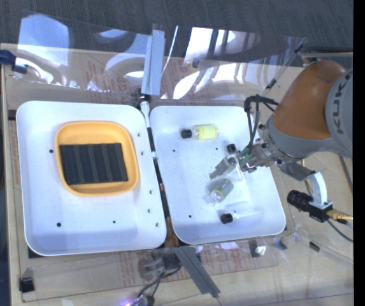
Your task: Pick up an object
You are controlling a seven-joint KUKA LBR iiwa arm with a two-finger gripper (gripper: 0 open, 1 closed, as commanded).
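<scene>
Fingers [228,164] sit low in your right bin [169,171], grip unreadable, aimed at the clear bottle [220,190] at six o'clock.

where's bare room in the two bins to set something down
Left bin: bare floor runs along its near edge, below the yellow tray, with a narrower strip at the tray's left. Right bin: its left side is bare, between the divider and the clear bottle. The right half is crowded by the tool, the yellow vial and a clear vial.
</scene>
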